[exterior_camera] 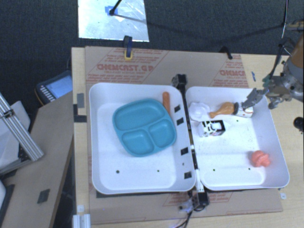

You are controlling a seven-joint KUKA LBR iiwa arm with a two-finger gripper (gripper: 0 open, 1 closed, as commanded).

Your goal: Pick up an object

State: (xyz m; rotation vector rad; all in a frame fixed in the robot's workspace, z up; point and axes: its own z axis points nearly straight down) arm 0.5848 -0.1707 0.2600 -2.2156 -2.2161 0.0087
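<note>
While the arm reached in from the right, two white bins sat side by side on the worktop (pixel 247 70). Left bin (pixel 102 175) held a blue divided plate (pixel 144 133), three compartments, lying flat around the bin's middle. An orange stick-shaped item, maybe a carrot or hot dog (pixel 166 101), lay at the plate's far-right edge, just beside the divider between the bins. Black clips ran down that divider.

Right bin (pixel 228 175) held several small things. A white crumpled item (pixel 198 111) lay at the far-left of that bin. Just right of it was a tan drumstick-like toy (pixel 224 110), touching or nearly touching the white item. A small black-and-white object (pixel 213 127) sat just nearer than those two; its form was too unclear to name. A pink lumpy toy (pixel 260 158) lay alone at the near-right of the bin, well apart from the rest.

Gripper (pixel 249 106) hung low over the far-right part of the right bin, its tip just right of the drumstick's end, near a white scrap with a red spot. Jaws: whether wide or narrow could not be told, too blurred and small. Nothing was visibly between them. Grey wrist hardware showed at the right edge.
</note>
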